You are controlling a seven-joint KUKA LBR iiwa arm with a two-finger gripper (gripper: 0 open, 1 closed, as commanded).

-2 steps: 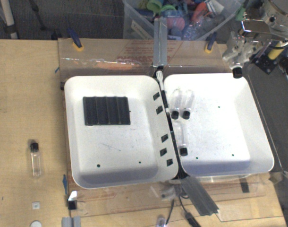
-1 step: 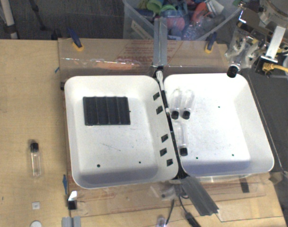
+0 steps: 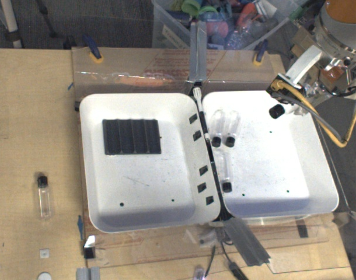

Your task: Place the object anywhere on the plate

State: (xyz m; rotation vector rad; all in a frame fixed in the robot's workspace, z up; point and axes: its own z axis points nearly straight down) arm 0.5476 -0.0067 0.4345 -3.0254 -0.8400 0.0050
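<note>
The gripper (image 3: 334,72) is seen at the far right corner of the right white bin (image 3: 283,168), and whether it is spread or closed cannot be told. The three clear plastic vials with black caps (image 3: 216,127) are crowded against that bin's wall beside the left white bin (image 3: 178,185), so a neighbour or the wall could be struck and a slick tube squeezed out. If released on the black ribbed rectangular plate (image 3: 132,136) in the left bin, a round vial could be rolled off.

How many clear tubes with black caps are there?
4 tubes: two side by side in the right white bin, a third below them, a fourth on the wooden bench, far left.
</note>
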